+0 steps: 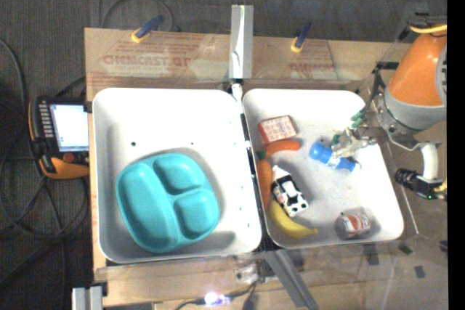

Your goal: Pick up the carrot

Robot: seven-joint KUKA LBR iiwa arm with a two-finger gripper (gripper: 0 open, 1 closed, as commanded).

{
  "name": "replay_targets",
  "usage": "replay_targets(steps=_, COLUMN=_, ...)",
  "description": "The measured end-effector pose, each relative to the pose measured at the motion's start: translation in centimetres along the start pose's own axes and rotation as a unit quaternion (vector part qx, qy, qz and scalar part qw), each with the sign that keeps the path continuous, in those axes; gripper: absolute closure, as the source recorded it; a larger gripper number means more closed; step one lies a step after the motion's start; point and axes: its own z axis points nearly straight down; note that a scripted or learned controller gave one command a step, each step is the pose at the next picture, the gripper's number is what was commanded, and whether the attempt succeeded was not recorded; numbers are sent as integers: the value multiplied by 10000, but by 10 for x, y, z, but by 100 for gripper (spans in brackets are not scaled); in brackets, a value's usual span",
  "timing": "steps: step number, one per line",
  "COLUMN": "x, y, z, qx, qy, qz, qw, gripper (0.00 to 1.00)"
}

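Observation:
The carrot [264,175] is a slim orange piece with a green top, lying lengthwise against the left wall of the right bin [378,192]. My gripper [346,144] hangs over the right half of that bin, directly above a blue object [331,156] and well to the right of the carrot. The grey arm with its orange band [418,76] comes in from the right edge. From this angle I cannot make out whether anything is between the gripper's tips.
The right bin also holds a red and white box [277,128], an orange-red sausage-like piece [282,147], a black and white toy [289,197], a banana [290,224] and a can [354,223]. A teal divided plate [168,202] lies in the left bin [116,120].

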Motion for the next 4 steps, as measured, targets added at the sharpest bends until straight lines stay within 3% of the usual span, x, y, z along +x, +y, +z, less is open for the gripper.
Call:
replay_targets(steps=1, x=34, y=-30, z=69, qx=-22, qy=4, qz=1731, qw=9849, gripper=100)
replay_targets(steps=2, x=97, y=-46, z=17, qx=3, qy=-1, qz=2294, qw=9733, gripper=100)
replay_targets(steps=3, x=139, y=-77, z=-59, qx=-1, qy=-10, qz=2543, qw=9671, gripper=100)
replay_targets(steps=4, x=88, y=-78, z=-62, qx=-2, qy=-10, qz=2815, qw=9596, gripper=100)
